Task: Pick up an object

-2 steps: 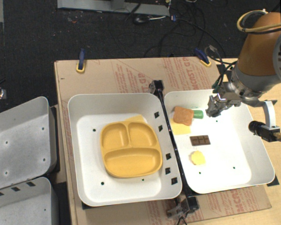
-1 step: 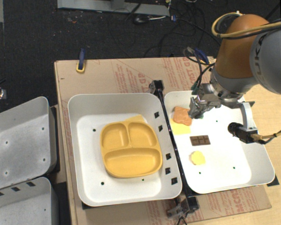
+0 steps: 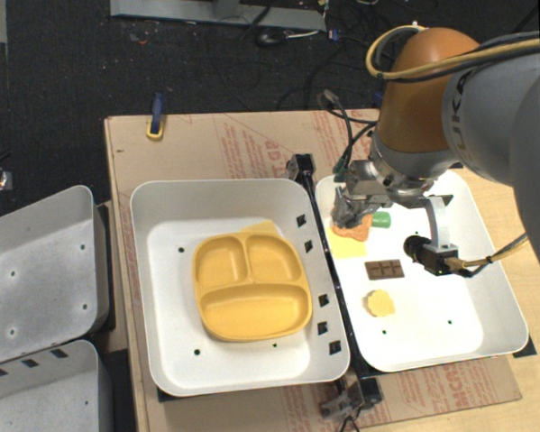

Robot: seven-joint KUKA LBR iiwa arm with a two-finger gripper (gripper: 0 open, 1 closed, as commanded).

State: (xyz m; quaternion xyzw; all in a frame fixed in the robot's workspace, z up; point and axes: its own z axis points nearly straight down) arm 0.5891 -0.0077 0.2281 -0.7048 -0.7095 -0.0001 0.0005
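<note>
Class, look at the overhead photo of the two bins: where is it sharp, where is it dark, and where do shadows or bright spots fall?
In the camera view, the yellow divided plate and brown chocolate piece look sharp; the floor behind the bench is dark; the arm's orange band carries a soft highlight; the hand shades the yellow slice beneath it; the right bin is bright white.

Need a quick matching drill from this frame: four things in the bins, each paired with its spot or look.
Things:
1. divided yellow tray
2. brown chocolate bar
3. round yellow piece
4. gripper

Descriptions:
A. right bin, nearest the front edge
B. left bin, middle
C. over the orange item at the right bin's back-left
D. right bin, flat, between the other two items

Pairs: 1-B, 2-D, 3-A, 4-C
</note>
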